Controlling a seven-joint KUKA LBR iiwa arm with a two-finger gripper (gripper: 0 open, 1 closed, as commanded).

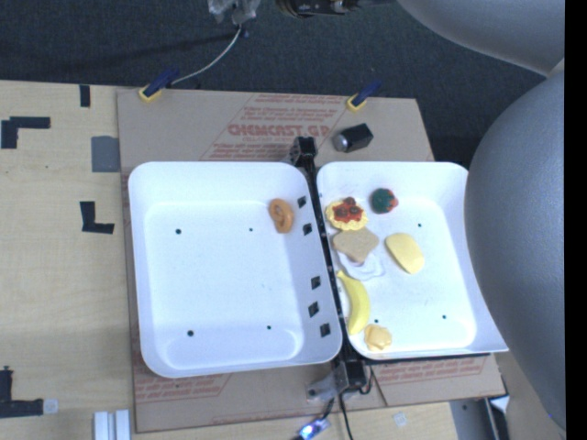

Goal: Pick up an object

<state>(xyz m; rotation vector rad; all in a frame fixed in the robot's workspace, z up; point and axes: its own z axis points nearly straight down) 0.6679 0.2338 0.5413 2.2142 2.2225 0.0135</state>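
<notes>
You can see the grey arm (527, 200) looming blurred over the right bin (449, 191), cropped by the edge, its tool's state impossible to tell.

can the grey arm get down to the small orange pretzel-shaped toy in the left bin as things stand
Probably yes. The small orange pretzel-shaped toy lies alone in the left white bin, near the divider, with nothing over it. The grey arm sits raised at the right, so it must cross the right bin.

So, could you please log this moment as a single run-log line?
arm: raised at right | left bin: pretzel | right bin: banana, pizza slice, bread, lemon | pick: not yet done
</notes>
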